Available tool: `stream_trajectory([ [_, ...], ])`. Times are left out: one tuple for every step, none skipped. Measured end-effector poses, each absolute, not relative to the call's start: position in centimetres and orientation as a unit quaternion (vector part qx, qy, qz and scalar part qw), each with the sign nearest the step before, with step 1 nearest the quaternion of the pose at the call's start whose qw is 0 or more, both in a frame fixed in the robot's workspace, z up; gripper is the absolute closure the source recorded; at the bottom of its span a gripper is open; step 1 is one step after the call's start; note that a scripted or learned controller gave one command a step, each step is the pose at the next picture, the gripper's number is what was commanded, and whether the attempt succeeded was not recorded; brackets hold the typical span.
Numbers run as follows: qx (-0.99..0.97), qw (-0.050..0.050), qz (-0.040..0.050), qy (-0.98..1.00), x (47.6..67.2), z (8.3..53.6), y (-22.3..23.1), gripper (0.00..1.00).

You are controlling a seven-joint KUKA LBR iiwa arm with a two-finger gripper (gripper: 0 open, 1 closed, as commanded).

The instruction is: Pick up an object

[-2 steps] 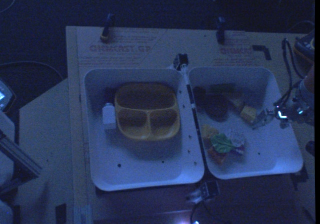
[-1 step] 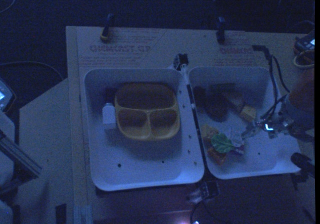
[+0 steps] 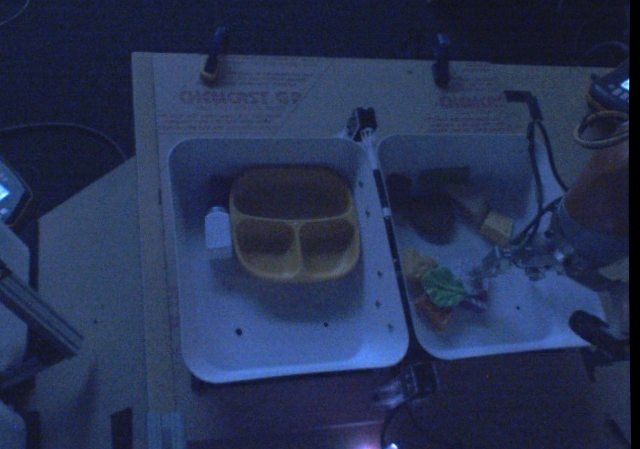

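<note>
The scene is very dim. My gripper [image 3: 497, 259] hangs low inside the right bin [image 3: 520, 322], reaching in from the right under the arm's orange band [image 3: 605, 187]. Just left of it lies a green crumpled item [image 3: 441, 286], with a reddish-orange piece [image 3: 432, 315] beneath that. A small yellowish block [image 3: 496, 227] sits just behind the gripper. Further back in the same bin, dark objects [image 3: 430, 202] rest near the far wall. No object can be made out in the gripper.
The left bin [image 3: 190, 267] holds a yellow divided plate [image 3: 295, 222] and a small white bottle [image 3: 217, 232] beside its left edge. Black cables [image 3: 540, 152] run over the right bin's far corner. Two clamps [image 3: 213, 55] [image 3: 441, 59] stand on the board's back edge.
</note>
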State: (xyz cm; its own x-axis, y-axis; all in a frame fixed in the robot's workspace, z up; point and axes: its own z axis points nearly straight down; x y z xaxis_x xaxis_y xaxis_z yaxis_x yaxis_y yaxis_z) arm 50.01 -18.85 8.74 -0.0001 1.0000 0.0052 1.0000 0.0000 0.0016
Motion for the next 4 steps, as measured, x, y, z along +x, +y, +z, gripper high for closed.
stream_trajectory([
  [-0.707,-0.003,-0.0049,-0.707,50.2,10.1,-18.8,1.0],
  [-0.707,-0.003,-0.0009,-0.707,50.1,14.4,-18.6,1.0],
  [-0.706,-0.004,-0.0015,-0.708,51.2,19.7,-18.1,1.0],
  [-0.706,-0.003,-0.001,-0.708,51.3,22.7,-18.1,1.0],
])
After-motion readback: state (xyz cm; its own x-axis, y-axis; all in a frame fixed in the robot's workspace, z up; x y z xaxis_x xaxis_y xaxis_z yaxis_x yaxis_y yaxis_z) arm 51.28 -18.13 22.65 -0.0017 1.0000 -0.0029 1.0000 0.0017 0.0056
